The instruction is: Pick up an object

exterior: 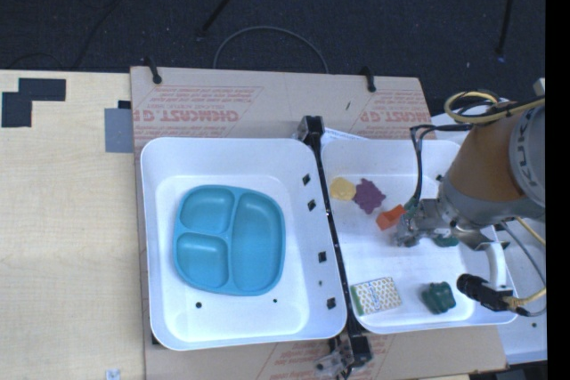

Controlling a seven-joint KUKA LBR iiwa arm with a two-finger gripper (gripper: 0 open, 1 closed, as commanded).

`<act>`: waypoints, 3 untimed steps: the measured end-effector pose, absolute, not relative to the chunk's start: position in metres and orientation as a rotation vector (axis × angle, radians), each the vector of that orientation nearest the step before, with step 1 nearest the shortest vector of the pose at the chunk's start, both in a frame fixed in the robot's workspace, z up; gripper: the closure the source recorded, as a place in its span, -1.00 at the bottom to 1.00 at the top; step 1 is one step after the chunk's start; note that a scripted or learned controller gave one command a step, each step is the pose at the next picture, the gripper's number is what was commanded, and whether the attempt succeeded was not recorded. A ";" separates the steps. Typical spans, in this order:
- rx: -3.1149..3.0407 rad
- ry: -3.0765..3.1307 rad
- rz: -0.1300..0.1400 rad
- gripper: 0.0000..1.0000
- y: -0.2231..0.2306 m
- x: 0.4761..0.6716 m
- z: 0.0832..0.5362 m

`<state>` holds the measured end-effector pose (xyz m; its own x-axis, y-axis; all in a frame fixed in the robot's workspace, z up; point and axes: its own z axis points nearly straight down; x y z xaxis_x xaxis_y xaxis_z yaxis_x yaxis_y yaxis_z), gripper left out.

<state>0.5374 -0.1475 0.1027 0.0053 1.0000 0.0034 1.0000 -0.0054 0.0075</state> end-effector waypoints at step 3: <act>2.218 2.220 0.003 1.00 -0.159 0.535 0.261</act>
